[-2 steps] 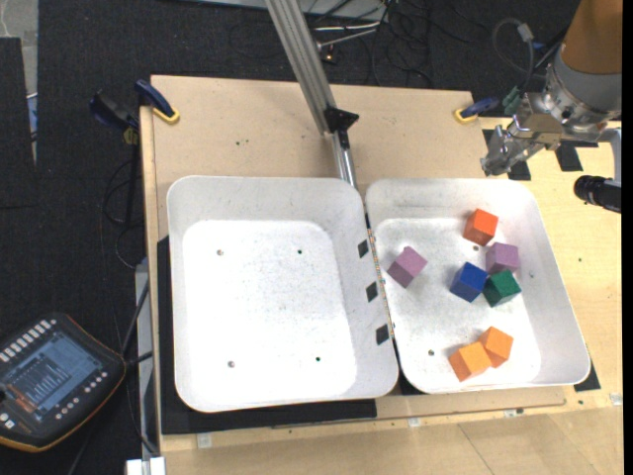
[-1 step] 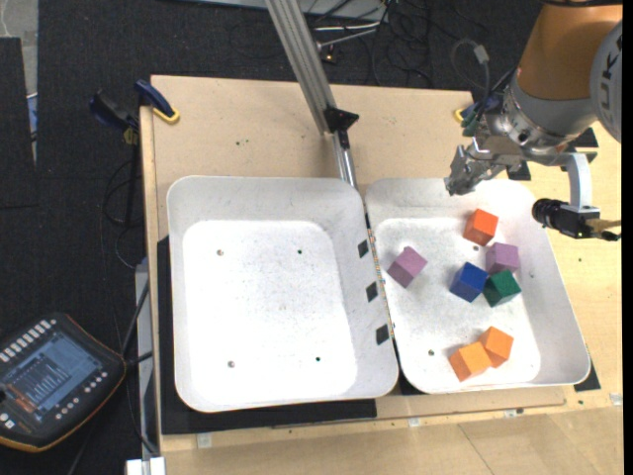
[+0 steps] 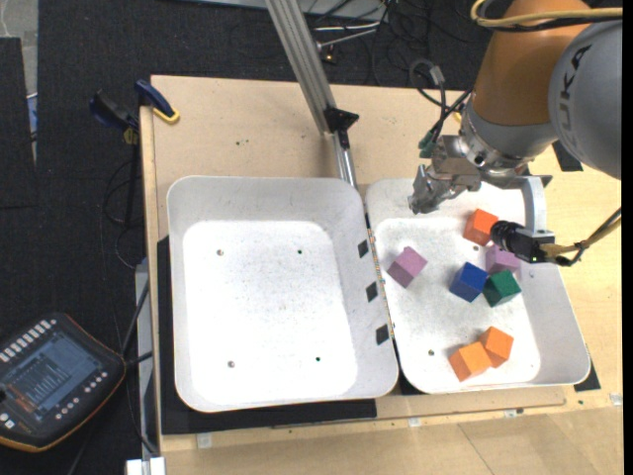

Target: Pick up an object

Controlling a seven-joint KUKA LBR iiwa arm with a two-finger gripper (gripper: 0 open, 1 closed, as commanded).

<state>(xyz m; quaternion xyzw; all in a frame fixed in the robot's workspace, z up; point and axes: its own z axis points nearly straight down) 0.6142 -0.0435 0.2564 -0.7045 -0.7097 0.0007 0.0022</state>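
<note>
The metal hand (image 3: 427, 198) hung over the right bin's (image 3: 554, 364) far edge; its grip state could not be told. Small matte cubes (image 3: 469, 281) lay scattered nearby.

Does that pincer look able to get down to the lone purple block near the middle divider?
Probably yes. The purple block sits by itself on the right bin's floor, apart from the other blocks, with nothing over it. The pincer hangs above the bin's far edge, close by.

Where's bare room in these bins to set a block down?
The left bin has a bare floor. In the right bin, free patches lie left of the purple cube, and below it beside the orange blocks. Crowded around the blue cube.
</note>
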